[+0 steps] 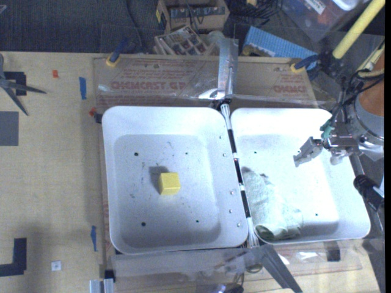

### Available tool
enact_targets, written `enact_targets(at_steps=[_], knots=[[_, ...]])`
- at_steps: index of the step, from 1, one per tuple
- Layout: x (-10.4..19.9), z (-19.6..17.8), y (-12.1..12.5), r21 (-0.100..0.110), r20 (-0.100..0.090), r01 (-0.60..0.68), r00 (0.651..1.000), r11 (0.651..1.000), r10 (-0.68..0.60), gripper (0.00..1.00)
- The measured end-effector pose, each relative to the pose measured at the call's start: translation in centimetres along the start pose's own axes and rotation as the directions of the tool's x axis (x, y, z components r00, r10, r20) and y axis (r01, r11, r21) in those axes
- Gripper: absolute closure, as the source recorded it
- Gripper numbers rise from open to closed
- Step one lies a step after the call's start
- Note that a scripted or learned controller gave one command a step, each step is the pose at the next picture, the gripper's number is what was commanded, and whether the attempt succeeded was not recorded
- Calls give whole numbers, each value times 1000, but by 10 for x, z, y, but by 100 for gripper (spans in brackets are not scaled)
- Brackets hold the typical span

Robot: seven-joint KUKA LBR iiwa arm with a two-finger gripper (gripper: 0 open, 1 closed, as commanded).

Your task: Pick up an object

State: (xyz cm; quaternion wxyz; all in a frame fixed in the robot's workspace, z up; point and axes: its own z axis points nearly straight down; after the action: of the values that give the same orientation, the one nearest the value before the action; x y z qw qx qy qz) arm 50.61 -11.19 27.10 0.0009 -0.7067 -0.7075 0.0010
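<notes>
A small yellow block (pixel 169 182) lies near the middle of the left bin (pixel 122 133). A rolled grey-white cloth (pixel 270 207) rests along the left wall and front corner of the right bin (pixel 281 124). My gripper (pixel 321 155) hangs over the right part of the right bin, entering from the right. Its fingers (pixel 303 155) are spread apart and open, with nothing between them. It is well to the right of and above the cloth, and far from the yellow block.
The two bins meet at a central divider (pixel 235 170). A cardboard sheet (pixel 159 81) lies behind them, with cables and boxes further back. The tan bench (pixel 49 182) stretches to the left. A yellow tube (pixel 361 20) crosses the top right.
</notes>
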Motion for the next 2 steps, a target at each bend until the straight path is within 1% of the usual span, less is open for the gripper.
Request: enact_targets(at_steps=[1, 2], knots=[[-1, -9, 0, 1, 1, -2, 1000, 1000, 2, 100], [29, 38, 91, -3, 2, 259, 966, 966, -259, 100]])
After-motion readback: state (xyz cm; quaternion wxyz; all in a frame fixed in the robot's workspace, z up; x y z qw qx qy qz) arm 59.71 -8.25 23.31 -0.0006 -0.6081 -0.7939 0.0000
